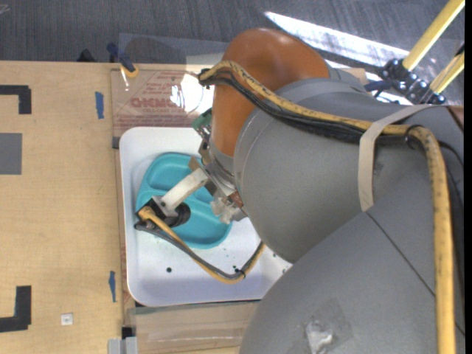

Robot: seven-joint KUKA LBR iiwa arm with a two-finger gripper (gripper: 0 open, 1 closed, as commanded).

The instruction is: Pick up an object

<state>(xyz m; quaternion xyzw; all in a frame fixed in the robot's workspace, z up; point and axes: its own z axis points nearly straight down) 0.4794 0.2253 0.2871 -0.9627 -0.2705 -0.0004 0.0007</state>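
Jaws are hidden under the wrist, so I cannot tell how they stand. Reaching in from the right, the big grey arm covers much of the white bin. A shallow teal dish lies flat on the bin floor. The gripper sits low over the dish's right edge; contact is unclear. A small dark speck lies on bare floor beside the dish.

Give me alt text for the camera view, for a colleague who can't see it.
The grey arm, orange-banded above the wrist, reaches from the right into a white bin, its gripper over a shallow teal dish lying in that bin.
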